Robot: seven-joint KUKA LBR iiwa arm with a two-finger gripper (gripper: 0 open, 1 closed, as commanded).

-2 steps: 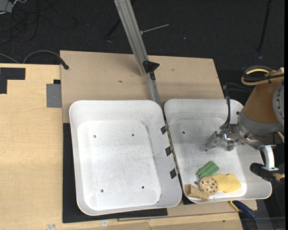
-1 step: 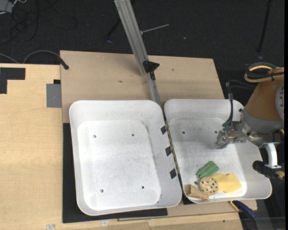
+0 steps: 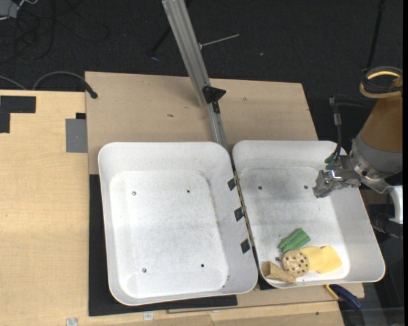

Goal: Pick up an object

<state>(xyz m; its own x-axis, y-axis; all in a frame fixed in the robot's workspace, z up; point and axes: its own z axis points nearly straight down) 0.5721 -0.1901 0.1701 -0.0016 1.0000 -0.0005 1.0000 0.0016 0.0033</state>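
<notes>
In the right bin (image 3: 285, 161), several small objects lie near the front edge: a green piece (image 3: 295, 240), a round tan dotted cookie-like piece (image 3: 294, 262), a yellow piece (image 3: 324, 259) and a tan flat piece (image 3: 279, 272). My gripper (image 3: 324, 184) hangs over the right bin's right side, well behind those objects and apart from them. Nothing shows between its fingers.
The left bin (image 3: 166, 219) sits beside the right one, joined by black clips (image 3: 239, 213). A metal rail (image 3: 190, 60) slants up from the bins' far seam. The arm's orange band (image 3: 384, 124) is at the right edge. A wooden table (image 3: 27, 209) lies left.
</notes>
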